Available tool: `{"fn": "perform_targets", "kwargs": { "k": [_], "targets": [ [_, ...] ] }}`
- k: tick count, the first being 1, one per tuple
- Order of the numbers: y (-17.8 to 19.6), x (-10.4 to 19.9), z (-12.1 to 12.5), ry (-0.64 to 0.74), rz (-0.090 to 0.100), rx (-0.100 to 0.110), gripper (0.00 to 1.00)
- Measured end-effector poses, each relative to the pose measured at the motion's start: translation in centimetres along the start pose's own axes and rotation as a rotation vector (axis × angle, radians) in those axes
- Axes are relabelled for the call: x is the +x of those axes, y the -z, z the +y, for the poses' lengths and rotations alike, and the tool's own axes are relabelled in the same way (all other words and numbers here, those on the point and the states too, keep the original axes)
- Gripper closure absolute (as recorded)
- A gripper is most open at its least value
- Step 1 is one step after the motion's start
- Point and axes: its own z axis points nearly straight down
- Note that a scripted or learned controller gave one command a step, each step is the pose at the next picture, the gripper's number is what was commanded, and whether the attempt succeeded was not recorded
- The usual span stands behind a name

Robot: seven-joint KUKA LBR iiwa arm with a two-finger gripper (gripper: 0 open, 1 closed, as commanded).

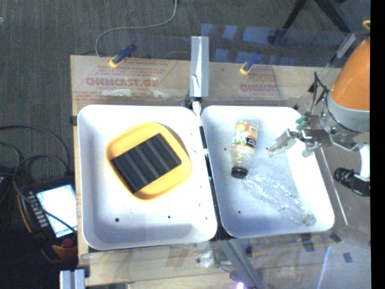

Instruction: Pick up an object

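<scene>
The bottle [243,149] lies in the right bin [313,221], cap toward the camera. A clear plastic bag [278,195] lies just beside it. The hand [290,139] hovers right of the bottle, fingers spread, grasping nothing. A yellow tray [150,159] sits in the left bin [96,215].

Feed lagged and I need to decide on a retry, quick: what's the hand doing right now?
Hand: open, nothing between its fingers, hovering over the right bin's right side, apart from the small bottle.
</scene>
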Motion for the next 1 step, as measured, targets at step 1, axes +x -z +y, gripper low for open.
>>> {"fn": "perform_targets", "kwargs": {
  "k": [1],
  "targets": [
    [-10.9, 5.66, 6.85, 0.033, 0.0, 0.002, 0.0]
  ]
}}
